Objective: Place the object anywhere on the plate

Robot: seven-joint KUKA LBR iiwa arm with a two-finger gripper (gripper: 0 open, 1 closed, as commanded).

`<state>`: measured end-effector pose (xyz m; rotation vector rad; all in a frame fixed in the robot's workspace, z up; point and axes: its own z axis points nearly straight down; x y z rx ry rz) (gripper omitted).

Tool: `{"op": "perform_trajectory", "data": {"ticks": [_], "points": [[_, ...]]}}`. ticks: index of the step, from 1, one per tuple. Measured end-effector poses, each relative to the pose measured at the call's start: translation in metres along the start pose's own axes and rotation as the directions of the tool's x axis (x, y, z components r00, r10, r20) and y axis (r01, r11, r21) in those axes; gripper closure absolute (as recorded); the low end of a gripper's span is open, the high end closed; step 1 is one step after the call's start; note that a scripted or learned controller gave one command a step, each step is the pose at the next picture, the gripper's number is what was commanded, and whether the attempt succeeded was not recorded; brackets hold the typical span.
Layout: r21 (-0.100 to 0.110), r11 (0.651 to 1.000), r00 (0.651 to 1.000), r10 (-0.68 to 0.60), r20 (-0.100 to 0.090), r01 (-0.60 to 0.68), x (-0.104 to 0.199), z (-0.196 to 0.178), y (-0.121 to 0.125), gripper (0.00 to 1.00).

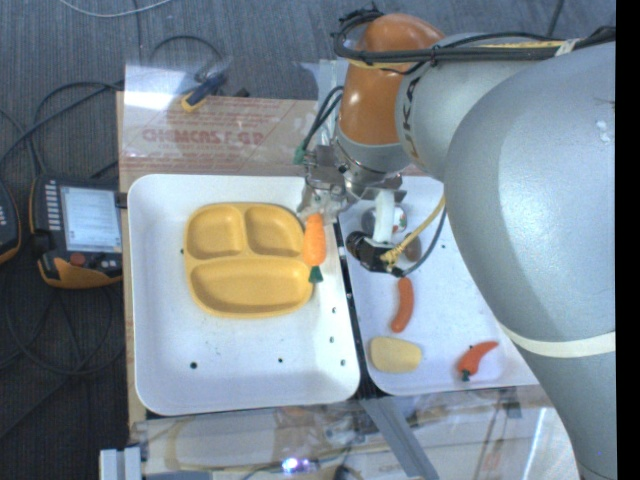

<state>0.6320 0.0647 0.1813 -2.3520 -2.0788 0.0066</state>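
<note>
We see faint red letters on the brown cardboard (215,133) behind the bins, but they are too pale and blurry for us to read. The screen of the handheld controller (80,228) is blurry too.

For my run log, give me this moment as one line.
end effector: above carrot top | carrot: at yellow plate right edge, left bin | placement: unconfirmed
</note>
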Motion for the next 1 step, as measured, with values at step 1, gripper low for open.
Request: {"op": "perform_trajectory", "data": {"ticks": [1], "points": [[0.0,1.0,1.0,0.0,0.001,0.0,-0.0002,0.0,0.0,0.0]]}}
